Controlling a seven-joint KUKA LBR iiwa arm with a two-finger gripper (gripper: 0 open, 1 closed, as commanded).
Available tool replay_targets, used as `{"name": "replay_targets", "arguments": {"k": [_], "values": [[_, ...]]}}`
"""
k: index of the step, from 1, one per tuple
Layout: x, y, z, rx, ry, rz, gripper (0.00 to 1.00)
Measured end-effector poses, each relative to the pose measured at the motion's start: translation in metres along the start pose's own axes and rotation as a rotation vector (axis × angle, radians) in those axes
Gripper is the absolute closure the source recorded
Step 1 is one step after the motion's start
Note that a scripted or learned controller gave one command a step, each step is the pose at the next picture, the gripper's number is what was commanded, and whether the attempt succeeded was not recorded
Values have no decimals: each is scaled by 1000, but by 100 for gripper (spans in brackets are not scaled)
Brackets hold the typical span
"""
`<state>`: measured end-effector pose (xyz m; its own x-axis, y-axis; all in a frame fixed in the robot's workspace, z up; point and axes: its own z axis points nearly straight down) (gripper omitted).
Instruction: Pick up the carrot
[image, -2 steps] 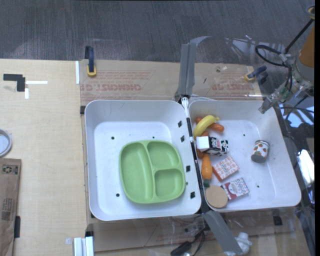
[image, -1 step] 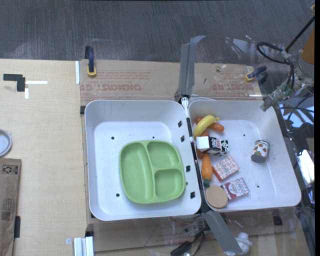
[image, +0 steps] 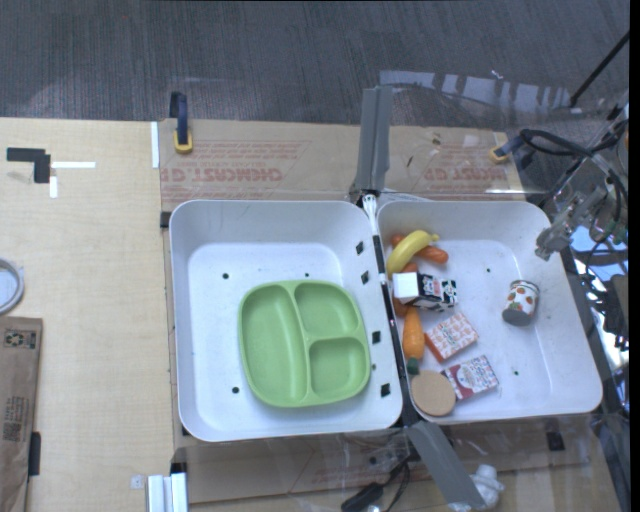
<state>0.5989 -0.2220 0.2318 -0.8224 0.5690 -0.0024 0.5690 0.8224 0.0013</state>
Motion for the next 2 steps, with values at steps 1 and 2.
{"name": "replay_targets", "arguments": {"k": [1, 2], "values": [[32, -21, 15, 0, 1, -149, 100], [31, -21, 5, -2, -3, -145, 100]]}}
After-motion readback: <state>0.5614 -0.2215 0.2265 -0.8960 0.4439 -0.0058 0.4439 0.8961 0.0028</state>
